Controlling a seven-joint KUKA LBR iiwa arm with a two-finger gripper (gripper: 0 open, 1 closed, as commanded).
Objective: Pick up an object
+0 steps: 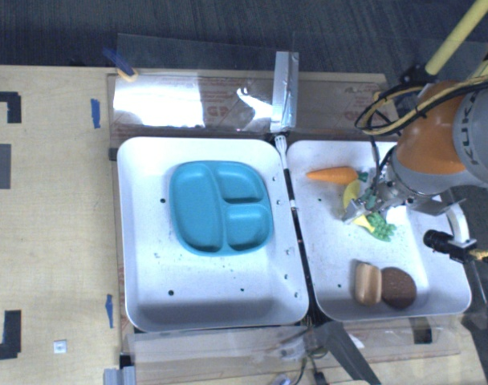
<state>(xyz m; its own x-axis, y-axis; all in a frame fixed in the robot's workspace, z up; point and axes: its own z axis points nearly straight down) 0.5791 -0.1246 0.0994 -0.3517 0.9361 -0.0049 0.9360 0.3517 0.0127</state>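
My claw (363, 205) is sitting low in the right bin (449, 303), near the middle of its far half, coming down from my orange-banded wrist (429, 139) at the bin's right edge. I cannot tell whether the claw is spread or pressed together; its metal tips are blurring into the clutter beneath.

Directly under and around the tips, a yellow item (354, 192) and a green leafy item (380, 228) are lying together, touching or nearly touching the claw. Whether either is actually between the tips, I cannot tell.

Just beyond the claw toward the far edge of the bin, an orange carrot (332, 175) is lying on its side, its pointed end aiming at the divider between the bins.

Toward the near edge of the same bin, well apart from the claw, a tan bun-like piece (367, 283) and a dark brown round piece (399, 288) are sitting side by side, touching.

In the left bin (140, 295), a blue divided plate (221, 207) is lying flat, around the centre, a bit toward the far edge.

Both bins are resting on the wooden bench (43, 215), with a shiny plastic sheet (160, 103) lying behind the left bin's far edge.
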